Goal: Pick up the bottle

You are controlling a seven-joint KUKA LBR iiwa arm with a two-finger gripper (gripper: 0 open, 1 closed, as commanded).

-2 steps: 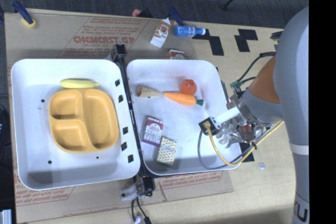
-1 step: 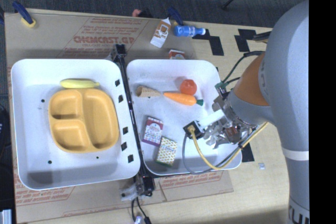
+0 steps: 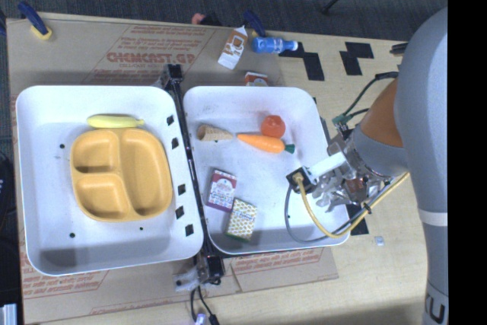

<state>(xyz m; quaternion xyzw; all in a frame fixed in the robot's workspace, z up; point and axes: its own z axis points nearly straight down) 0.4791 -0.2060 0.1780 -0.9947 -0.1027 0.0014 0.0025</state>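
A small blue bottle (image 3: 270,45) lies on its side on the cardboard behind the right bin (image 3: 304,99), outside both bins. My gripper (image 3: 335,186) hangs over the right bin's right rim, well in front of and to the right of the bottle. Cables and the wrist clutter it, and nothing is visibly held in it.
The right bin holds a carrot (image 3: 262,142), a red tomato (image 3: 274,125), a tan wedge (image 3: 214,135) and two small boxes (image 3: 222,190) (image 3: 242,219). The left bin (image 3: 30,164) holds a yellow divided plate (image 3: 122,171) and a banana (image 3: 114,121). A small carton (image 3: 232,49) lies left of the bottle.
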